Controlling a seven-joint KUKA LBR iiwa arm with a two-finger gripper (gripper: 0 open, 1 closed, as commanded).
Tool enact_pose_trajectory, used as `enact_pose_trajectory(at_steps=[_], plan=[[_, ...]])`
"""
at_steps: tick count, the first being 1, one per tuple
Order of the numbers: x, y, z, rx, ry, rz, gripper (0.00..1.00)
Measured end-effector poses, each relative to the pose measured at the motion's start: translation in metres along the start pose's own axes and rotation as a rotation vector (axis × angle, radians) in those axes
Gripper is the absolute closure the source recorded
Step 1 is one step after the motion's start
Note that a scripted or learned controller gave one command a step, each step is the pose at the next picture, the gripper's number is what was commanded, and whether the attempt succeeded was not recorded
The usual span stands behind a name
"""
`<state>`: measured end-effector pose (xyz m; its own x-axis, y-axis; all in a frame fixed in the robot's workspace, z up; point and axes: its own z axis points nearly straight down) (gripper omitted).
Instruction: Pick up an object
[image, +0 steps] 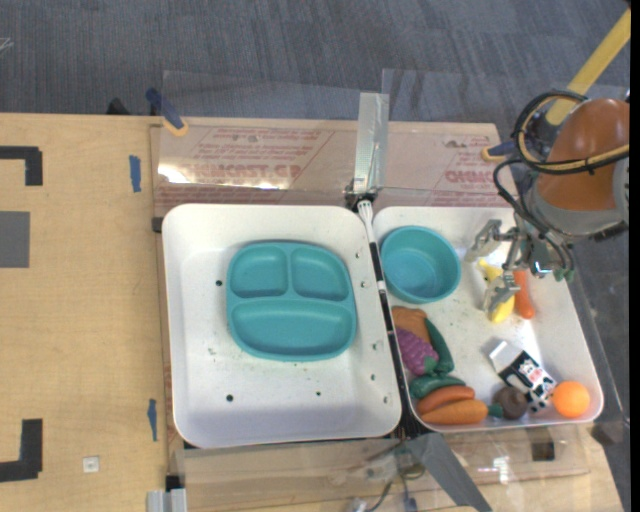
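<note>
My gripper (517, 268) hangs over the back right of the right bin (585, 330), its fingers spread open with nothing between them. Just below the fingertips lie a yellow toy piece (497, 303) and a small orange carrot (524, 301). Further forward in the same bin are a white block (498, 350), a black-and-white toy (528, 377), an orange ball (571, 398) and a brown piece (512, 403). Along the bin's left side lie a purple toy (414, 348), a green one (432, 378) and orange carrots (452, 402).
A teal bowl (420, 262) stands in the right bin's back left corner, close to the gripper. The left bin (190, 380) holds a teal divided plate (292, 300). A clear wall (371, 140) rises behind the bins. The wooden bench (70, 330) lies to the left.
</note>
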<state>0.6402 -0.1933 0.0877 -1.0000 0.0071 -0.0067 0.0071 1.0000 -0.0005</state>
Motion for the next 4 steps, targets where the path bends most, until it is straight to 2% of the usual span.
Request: enact_pose_trajectory(at_steps=[1, 2, 3, 4], plan=[[0.023, -0.029, 0.000, 0.000, 0.001, -0.076, 0.00], [0.019, -0.028, 0.000, 0.001, -0.003, -0.149, 0.00], [0.011, -0.009, 0.000, 0.001, -0.004, -0.201, 0.00], [0.022, -0.030, 0.000, 0.000, 0.000, -0.281, 0.00]])
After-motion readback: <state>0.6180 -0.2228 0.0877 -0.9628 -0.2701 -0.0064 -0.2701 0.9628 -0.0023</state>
